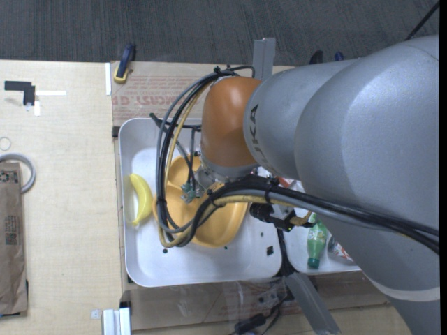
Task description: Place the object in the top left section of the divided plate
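Observation:
A yellow-orange divided plate (222,227) lies in the left white bin (140,257), mostly covered by my arm. A yellow banana (142,197) lies on the bin floor just left of the plate, apart from it. My grey arm with its orange band (227,121) reaches in from the right and hangs over the plate, with black cables looping round the wrist. The gripper itself is hidden under the wrist, above the plate's upper left part.
The right bin (321,264) holds a green bottle (316,243) and some red-and-white items beside it. A brown paper bag (10,236) and a metal ring lie on the bench at far left. A blue-yellow tool (125,61) rests beyond the bins.

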`<state>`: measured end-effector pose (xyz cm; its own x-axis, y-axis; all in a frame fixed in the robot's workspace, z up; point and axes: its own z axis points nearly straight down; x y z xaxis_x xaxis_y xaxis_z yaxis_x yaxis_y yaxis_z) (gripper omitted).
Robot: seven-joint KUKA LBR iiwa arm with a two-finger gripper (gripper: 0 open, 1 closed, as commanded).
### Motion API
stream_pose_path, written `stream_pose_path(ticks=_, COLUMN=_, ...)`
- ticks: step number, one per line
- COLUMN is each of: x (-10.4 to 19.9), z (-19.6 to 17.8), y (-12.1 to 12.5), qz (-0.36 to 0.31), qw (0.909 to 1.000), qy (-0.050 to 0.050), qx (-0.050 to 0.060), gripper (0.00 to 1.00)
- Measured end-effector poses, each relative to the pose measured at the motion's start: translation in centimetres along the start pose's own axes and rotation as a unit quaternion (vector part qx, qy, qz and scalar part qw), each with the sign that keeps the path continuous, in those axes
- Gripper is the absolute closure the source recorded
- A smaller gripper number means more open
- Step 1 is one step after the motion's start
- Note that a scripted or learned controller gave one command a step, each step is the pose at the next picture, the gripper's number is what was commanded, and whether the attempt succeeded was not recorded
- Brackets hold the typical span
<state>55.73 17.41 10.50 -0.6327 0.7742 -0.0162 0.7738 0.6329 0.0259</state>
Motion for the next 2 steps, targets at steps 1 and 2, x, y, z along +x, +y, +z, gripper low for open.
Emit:
stream_pose_path(ticks=1, x=0.3, z=0.0, y=0.1, qz=-0.002, qw=1.0000, qy=0.003, qx=0.001, gripper=0.00)
stream_pose_path(ticks=2, x=1.0, z=-13.8, y=-4.4, qz=0.073, qw=0.9972, qy=0.006, qx=0.016, gripper=0.00)
